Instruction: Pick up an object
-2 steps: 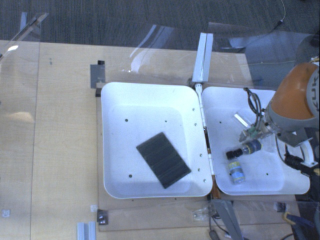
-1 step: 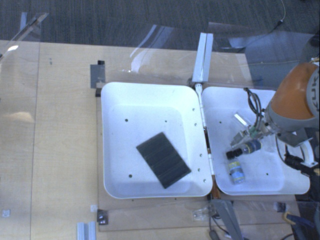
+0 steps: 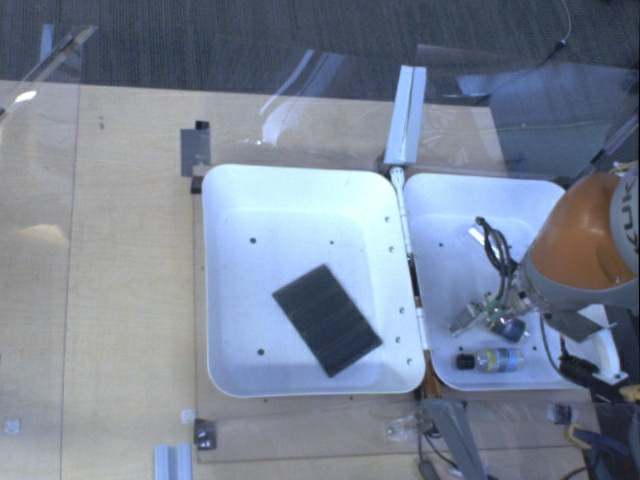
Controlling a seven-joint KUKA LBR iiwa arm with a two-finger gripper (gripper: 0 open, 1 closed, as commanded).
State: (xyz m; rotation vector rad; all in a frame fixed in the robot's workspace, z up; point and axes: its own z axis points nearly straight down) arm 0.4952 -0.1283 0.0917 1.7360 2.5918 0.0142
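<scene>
Picking from the right bin (image 3: 440, 203): we see the gripper (image 3: 497, 311) low among small clutter there.
Fingers: we cannot tell their spread.
Targets: small bottle (image 3: 492, 360) just beside; dark flat pad (image 3: 327, 319) in left bin (image 3: 300, 183).
Advice: we should centre over one item before closing.

The arm (image 3: 585, 248) (orange band uppermost) reaches in low from the right.

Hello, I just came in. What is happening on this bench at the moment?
A grey and orange robot arm reaches over the right bin, where a small bottle and some tangled small items lie. Its gripper is low among those items; nothing visibly held. A dark flat pad lies in the left bin.
</scene>
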